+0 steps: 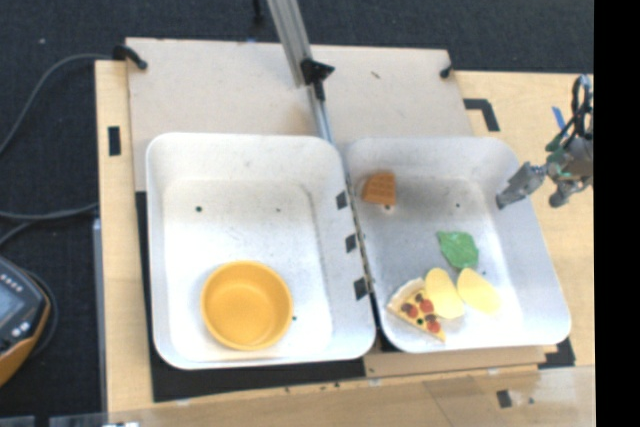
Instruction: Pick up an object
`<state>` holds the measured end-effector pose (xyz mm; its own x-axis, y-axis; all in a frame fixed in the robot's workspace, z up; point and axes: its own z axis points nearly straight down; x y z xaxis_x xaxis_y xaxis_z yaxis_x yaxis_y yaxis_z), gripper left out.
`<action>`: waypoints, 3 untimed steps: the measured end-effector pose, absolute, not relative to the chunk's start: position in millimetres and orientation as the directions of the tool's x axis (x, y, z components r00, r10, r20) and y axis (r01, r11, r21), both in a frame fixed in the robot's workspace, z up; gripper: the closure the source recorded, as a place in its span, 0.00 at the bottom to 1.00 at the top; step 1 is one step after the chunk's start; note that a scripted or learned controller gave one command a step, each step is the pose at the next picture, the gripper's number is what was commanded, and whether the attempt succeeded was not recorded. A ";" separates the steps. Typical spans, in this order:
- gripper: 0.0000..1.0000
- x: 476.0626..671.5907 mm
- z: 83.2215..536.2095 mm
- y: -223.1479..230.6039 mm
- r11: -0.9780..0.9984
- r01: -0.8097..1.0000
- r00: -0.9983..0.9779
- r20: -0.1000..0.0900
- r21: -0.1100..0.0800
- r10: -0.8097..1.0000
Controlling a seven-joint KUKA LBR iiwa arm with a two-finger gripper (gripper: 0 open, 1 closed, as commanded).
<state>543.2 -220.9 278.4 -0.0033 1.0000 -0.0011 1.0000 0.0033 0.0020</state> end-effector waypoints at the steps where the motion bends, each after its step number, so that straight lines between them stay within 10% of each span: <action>1: 0.00 543.2 278.5 -220.9 0.003 1.000 -0.003 -0.001 0.002 1.000; 3: 0.00 540.8 155.7 -225.0 0.000 1.000 0.000 0.000 -0.005 1.000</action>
<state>540.8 -225.0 155.7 0.0003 1.0000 -0.0001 1.0000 -0.0003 -0.0049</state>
